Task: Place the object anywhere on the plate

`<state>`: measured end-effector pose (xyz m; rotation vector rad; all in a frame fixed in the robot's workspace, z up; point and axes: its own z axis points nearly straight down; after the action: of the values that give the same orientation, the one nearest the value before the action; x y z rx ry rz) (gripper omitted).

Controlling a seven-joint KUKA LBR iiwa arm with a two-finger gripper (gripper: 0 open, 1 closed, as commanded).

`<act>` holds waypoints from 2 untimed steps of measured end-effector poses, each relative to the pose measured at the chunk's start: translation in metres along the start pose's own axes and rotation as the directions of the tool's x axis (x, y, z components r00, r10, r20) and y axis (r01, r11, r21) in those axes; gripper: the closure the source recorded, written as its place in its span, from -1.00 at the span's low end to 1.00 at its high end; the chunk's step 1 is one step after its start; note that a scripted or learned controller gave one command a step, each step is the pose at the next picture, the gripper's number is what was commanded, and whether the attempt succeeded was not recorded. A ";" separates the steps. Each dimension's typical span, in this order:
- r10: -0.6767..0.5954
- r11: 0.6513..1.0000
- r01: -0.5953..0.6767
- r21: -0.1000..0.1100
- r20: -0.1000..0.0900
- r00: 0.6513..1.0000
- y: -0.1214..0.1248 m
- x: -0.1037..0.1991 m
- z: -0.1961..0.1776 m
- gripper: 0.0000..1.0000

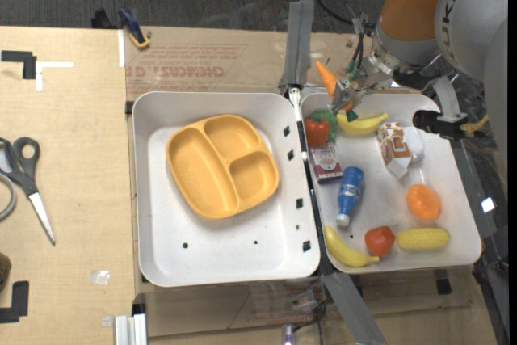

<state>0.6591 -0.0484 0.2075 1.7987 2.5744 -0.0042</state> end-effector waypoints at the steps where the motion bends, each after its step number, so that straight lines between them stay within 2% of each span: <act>1: -0.124 0.992 0.124 0.000 -0.002 0.992 0.026 0.071 0.017 1.00; 2: -0.216 0.976 0.216 -0.001 -0.001 0.976 -0.001 0.147 0.003 1.00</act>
<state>0.6078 0.0896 0.2037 1.5094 2.7552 -0.0025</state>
